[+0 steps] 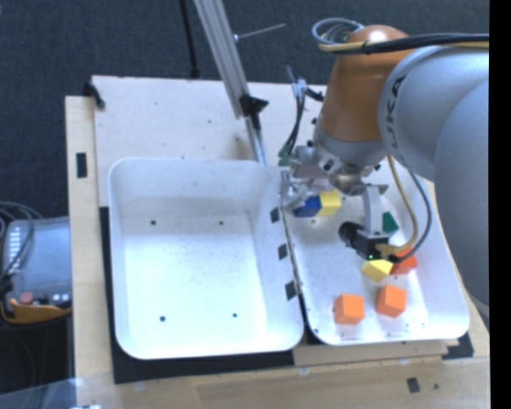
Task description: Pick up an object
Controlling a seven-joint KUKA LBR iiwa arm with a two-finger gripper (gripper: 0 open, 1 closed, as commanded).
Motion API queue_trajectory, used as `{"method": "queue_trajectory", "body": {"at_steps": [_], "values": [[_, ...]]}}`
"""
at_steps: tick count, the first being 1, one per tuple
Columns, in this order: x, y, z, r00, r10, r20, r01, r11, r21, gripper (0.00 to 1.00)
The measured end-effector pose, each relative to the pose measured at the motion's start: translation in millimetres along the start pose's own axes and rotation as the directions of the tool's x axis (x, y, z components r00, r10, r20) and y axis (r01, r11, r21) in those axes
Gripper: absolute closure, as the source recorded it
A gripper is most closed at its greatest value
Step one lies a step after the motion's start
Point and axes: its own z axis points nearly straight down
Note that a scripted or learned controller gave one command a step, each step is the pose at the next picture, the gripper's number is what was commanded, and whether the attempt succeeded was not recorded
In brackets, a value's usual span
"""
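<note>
The arm comes in from the right, its orange band [362, 92] sitting over the right bin [447, 313]. The jaws [311, 196] are down near that bin's upper left corner, close to the wall it shares with the left bin [128, 177]. I cannot tell how far apart they stand, or whether anything sits between them. Just beside them lie a blue block [305, 209] and a yellow block [330, 201], touching each other. Further down the right bin are a green piece [390, 222], another yellow block [376, 270] against a red-orange piece [404, 263], and 2 orange cubes [349, 308] near the front rim. Both bins rest on the tabletop [153, 118].
</note>
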Motion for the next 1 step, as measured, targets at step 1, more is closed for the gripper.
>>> {"method": "queue_trajectory", "body": {"at_steps": [1], "values": [[47.6, 0.8, -6.3, 1.0, -0.001, -0.001, 0.001, 1.0, 0.0, 1.0]]}}
